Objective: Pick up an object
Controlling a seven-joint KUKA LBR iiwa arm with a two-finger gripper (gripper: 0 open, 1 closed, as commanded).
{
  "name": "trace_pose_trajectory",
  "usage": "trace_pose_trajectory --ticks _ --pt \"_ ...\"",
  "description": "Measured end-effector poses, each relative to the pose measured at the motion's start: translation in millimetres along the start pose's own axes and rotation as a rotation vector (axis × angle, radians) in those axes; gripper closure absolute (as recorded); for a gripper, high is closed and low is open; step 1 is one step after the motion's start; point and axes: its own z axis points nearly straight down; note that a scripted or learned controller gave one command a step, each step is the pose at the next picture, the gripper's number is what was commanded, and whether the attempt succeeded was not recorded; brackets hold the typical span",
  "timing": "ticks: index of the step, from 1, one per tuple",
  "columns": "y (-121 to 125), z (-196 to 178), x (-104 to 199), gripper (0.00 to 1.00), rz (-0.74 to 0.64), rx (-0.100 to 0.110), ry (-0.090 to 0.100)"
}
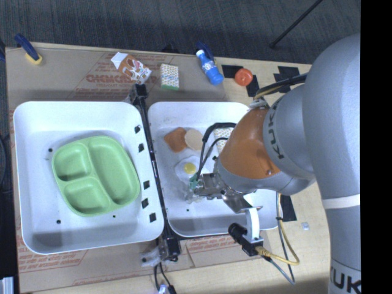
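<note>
Cardboard bench [79,81] bears 2 white bins [37,182], 1 green tray [94,174].

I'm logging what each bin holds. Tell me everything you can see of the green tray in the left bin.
The green tray is a pale green divided plate with rounded corners, plastic by its look. Raised ridges split it into three compartments: two smaller ones on its left side and one larger on its right. It lies flat and right side up on the floor of the left white bin, turned slightly askew, near the middle. Nothing rests in it, and the arm is not near it.
</note>
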Motion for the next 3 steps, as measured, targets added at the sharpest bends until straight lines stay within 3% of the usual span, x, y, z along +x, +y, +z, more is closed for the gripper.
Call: trace_pose_trajectory --ticks 2,3 --pt "1 -20 0 1.00 -0.011 0.002 0.000" --pt "0 -118 -38 1.00 0.008 -0.009 -0.003"
